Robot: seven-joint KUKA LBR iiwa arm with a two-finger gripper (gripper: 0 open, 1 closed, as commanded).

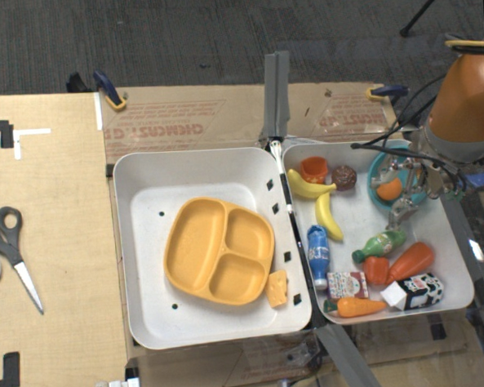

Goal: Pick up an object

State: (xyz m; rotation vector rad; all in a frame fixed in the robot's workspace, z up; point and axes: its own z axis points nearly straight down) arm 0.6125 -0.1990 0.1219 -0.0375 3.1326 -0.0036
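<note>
- Overhead, two shallow white plastic bins with rounded corners are seen side by side on the worktop [49,241], which is pale wood-grained board with brown cardboard under the bins.
- A glossy orange-yellow divided plate [219,251], rounded and split into three compartments, is seen in the middle of the left bin [138,236]; a small pale yellow wedge [277,290] lies touching its near right edge.
- The metal pincer [404,210] is seen low over the far right part of the right bin [459,286], just beside a teal bowl [381,172] that holds an orange ball [389,188]; whether its jaws are apart or together cannot be told.
- Small toy objects are crowded in the right bin: a curved yellow banana [328,218] towards the far left corner, an orange cup [314,169] and a dark round piece [344,177] behind it, a blue bottle [318,254] along the left wall, a green bottle [382,244] near the middle, red-orange tapered pieces [410,261] beside it.
- Along the near edge an orange carrot [359,307], a red-and-white packet [346,284] and a black-and-white box [418,291] are found.
- Grey-handled steel scissors [13,252] lie at the worktop's left edge.
</note>
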